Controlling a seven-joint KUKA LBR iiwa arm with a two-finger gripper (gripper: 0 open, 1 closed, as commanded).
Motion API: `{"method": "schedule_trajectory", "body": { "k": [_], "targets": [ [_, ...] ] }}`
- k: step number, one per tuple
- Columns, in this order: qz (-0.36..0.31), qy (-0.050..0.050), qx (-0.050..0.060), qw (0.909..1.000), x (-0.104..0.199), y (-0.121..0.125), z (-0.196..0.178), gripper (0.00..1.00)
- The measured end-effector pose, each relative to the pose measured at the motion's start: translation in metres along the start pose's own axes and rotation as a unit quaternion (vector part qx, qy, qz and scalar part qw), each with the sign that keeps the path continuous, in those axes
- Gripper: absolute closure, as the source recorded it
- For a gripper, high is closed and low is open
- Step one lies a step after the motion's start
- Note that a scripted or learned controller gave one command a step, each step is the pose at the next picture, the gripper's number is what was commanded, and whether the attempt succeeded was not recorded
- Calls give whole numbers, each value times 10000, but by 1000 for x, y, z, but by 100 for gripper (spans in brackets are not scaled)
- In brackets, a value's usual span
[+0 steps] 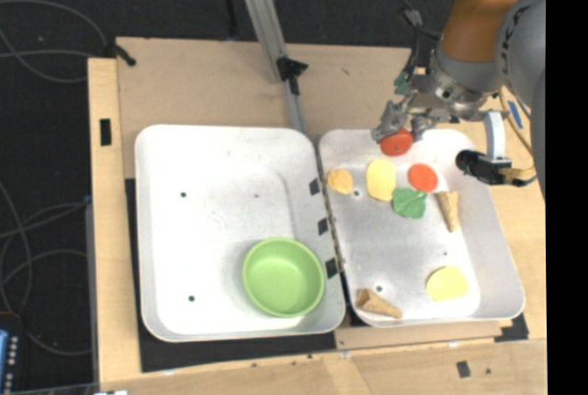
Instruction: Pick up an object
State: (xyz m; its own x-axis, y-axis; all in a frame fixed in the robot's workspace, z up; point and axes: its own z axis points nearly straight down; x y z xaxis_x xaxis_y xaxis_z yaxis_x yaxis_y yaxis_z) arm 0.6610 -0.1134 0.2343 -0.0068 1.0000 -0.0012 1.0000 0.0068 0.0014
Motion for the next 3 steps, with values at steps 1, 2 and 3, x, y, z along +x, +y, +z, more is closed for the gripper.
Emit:
{"method": "schedule_trajectory", "body": {
  "k": [1, 2, 3],
  "targets": [
    [4, 9, 3, 10000, 44, -24, -12, 100],
    [-4, 17, 8, 10000, 95, -54, -19, 100],
    [9, 7, 13, 10000, 132, -79, -8, 100]
  ]
}}
